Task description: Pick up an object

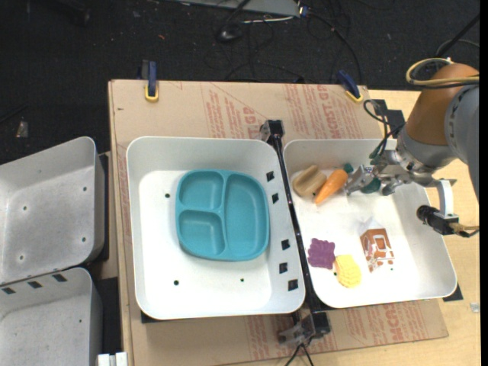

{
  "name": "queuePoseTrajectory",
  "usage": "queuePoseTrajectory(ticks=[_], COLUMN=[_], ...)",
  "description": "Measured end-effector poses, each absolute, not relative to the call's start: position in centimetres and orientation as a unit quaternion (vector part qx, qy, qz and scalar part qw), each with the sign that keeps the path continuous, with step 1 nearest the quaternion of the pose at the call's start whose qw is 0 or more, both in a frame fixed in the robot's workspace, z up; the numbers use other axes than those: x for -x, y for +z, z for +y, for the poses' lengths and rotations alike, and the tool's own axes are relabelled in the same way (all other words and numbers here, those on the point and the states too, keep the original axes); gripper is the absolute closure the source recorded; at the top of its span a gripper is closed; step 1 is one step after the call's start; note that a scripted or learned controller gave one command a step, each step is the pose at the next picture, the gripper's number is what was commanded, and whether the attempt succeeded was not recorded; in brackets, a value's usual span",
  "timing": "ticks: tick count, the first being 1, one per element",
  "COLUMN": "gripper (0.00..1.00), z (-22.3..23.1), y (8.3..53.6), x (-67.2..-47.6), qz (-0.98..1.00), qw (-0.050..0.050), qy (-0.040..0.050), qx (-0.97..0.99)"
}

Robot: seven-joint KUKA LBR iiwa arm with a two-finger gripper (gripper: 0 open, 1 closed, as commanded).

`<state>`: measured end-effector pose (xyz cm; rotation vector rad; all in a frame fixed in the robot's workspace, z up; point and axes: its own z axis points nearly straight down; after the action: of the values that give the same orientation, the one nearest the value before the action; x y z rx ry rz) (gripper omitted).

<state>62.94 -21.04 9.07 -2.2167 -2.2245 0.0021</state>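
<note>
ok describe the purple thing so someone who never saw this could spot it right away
Start at the right-hand white bin, the one without the teal divided plate. Along its left side, toward the near edge, lies a small purple toy with a lumpy outline. It touches a yellow toy on its right; it is the only purple item in the bin.

This is looking like a robotics lab or test workshop. A cardboard sheet [229, 105] is lying clamped by blue-and-yellow clamps [151, 81] at 12 o'clock, carrying two white bins [145, 227]. Loose cables [335, 36] are trailing over the dark floor [61, 52] beyond, and a grey robot arm [446, 120] is reaching in from 3 o'clock.
</note>
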Motion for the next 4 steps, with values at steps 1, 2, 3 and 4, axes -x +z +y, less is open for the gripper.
queuePoseTrajectory(ticks=[1,2,3,4], gripper=[1.00,1.00,1.00,1.00], z=[-21.0,-21.2,-21.2,-17.3], y=[10.4,14.8,20.1,20.7], x=[-63.1,-62.8,-62.9,-61.2], qz=[-0.709,-0.708,-0.708,-0.709], qw=[-0.002,-0.003,-0.003,0.000], qy=[-0.0004,-0.0012,-0.0013,-0.0003], qx=[0.705,0.707,0.706,0.705])
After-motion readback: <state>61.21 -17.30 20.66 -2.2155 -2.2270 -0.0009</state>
